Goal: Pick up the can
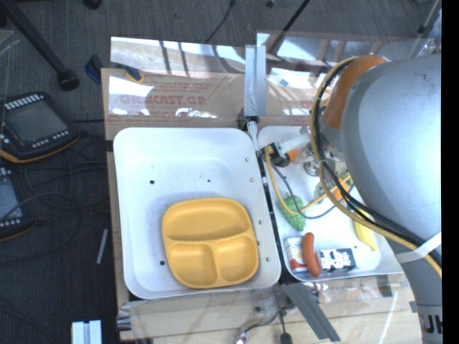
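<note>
A: What is the claw (315,165) doing?

B: It hangs low over the upper part of the right bin (380,267), tucked under the wrist among looped cables. I cannot tell how far open it is, or whether it has hold of anything; the wrist and cables hide that.

A: And the arm?

B: The arm (394,135) is the biggest thing here. It fills the right of the frame, with its orange band at the top, and leans in over that bin. I'd say it is posed that way to reach straight down at something there.

A: Where is the can, then?

B: I cannot pick it out for certain. My guess is that it lies in the right bin beneath the arm's bulk, near the claw, since that is where the arm is aimed.

A: The left bin?

B: The left bin (186,149) bears a yellow divided plate (209,242) at the lower middle of the frame, lying flat and well apart from the claw.

A: Smaller things?

B: In the right bin there is a yellow banana (366,236) by the arm's edge, a green toy (292,208) near the divider, a red sausage (311,253) and a small black-and-white box (337,259) just beside it, toward the bottom.
</note>
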Robot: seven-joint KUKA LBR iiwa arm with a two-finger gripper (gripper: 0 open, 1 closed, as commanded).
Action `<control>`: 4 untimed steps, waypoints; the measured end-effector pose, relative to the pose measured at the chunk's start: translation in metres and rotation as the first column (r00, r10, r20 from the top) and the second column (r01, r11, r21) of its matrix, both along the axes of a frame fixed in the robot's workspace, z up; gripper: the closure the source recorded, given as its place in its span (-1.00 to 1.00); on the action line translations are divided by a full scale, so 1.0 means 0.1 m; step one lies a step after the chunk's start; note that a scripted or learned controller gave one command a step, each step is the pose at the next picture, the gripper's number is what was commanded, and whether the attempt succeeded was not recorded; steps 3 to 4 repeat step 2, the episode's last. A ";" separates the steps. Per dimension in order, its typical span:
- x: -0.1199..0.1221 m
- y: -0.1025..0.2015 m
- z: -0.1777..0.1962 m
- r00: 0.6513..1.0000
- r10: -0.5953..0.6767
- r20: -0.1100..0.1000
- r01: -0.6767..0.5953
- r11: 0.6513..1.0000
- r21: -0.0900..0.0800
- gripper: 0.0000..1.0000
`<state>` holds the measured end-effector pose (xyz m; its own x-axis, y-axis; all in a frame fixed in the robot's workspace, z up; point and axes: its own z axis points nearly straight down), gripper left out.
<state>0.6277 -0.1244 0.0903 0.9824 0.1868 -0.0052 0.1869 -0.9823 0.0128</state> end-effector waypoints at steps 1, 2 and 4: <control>-0.04 0.04 0.01 1.000 -0.002 0.008 0.002 1.000 -0.002 -1.00; -0.02 0.04 0.01 1.000 -0.003 0.004 0.003 1.000 0.000 -1.00; -0.02 0.04 0.01 1.000 -0.003 0.004 0.003 1.000 0.000 -1.00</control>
